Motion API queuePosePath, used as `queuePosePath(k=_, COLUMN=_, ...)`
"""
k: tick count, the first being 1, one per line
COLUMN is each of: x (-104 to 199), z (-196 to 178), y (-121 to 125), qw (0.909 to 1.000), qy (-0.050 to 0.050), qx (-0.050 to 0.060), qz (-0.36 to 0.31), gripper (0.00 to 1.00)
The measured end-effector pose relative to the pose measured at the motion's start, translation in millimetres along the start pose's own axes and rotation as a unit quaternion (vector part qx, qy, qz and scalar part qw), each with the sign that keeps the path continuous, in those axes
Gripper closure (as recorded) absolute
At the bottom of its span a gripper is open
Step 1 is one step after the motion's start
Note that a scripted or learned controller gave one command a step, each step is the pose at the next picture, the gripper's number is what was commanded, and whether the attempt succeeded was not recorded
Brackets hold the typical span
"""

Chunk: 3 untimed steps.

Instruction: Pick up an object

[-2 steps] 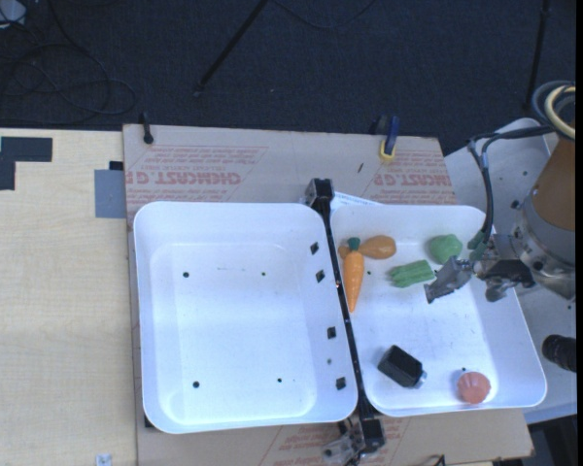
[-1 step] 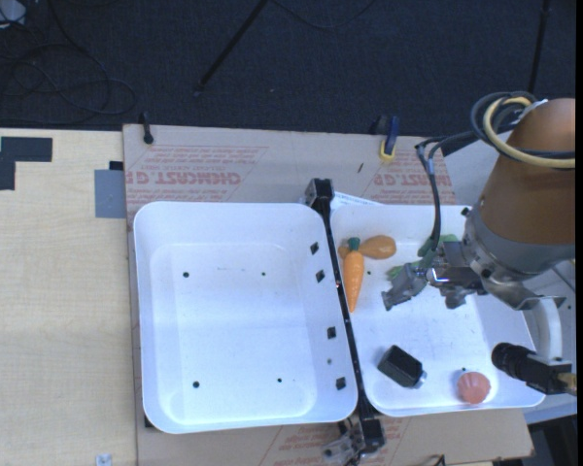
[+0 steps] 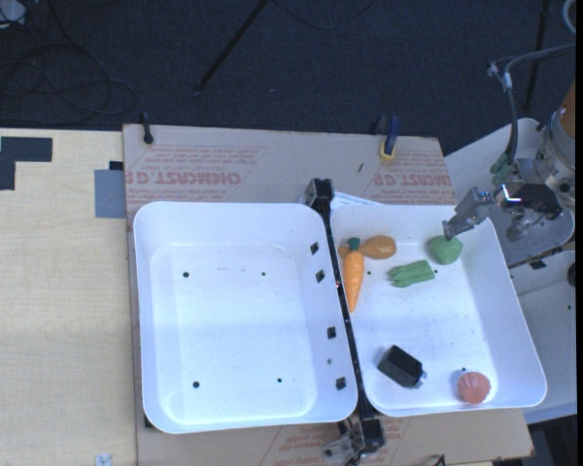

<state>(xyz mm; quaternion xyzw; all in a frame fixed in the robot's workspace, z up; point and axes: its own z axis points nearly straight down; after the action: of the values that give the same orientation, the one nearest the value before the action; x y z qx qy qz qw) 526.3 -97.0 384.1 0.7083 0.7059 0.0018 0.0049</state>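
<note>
The right bin (image 3: pixel 525 343) holds several small objects. An orange carrot (image 3: pixel 353 275) lies against the divider, with an orange rounded piece (image 3: pixel 378 248) beside it. A green oblong piece (image 3: pixel 411 274) sits near the middle. A green rounded object (image 3: pixel 445 249) lies at the bin's far right edge. A black block (image 3: pixel 401 366) and a pink-red ball (image 3: pixel 473 386) rest near the front. My gripper (image 3: pixel 463 219) hangs at the bin's far right corner, just above and right of the green rounded object, with nothing visibly held.
The left bin (image 3: pixel 155 260) stands beside the right one, parted by a black clipped divider (image 3: pixel 334 289). Both rest on a cardboard sheet (image 3: pixel 223 168). The arm's wrist and cables (image 3: pixel 530 197) crowd the upper right. A wooden bench top (image 3: pixel 49 299) lies left.
</note>
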Motion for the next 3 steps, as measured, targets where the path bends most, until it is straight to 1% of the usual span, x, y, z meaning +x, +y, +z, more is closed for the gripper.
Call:
queuePosePath(k=1, x=24, z=-114, y=-46, qw=1.0, qy=0.002, qx=0.0, qz=-0.004, gripper=0.0)
queuePosePath(k=2, x=103, z=-156, y=-19, qw=1.0, qy=0.002, qx=0.004, qz=-0.005, gripper=0.0)
queuePosePath(k=3, x=101, z=-163, y=-20, qw=1.0, qy=0.001, qx=0.008, qz=-0.005, gripper=1.0)
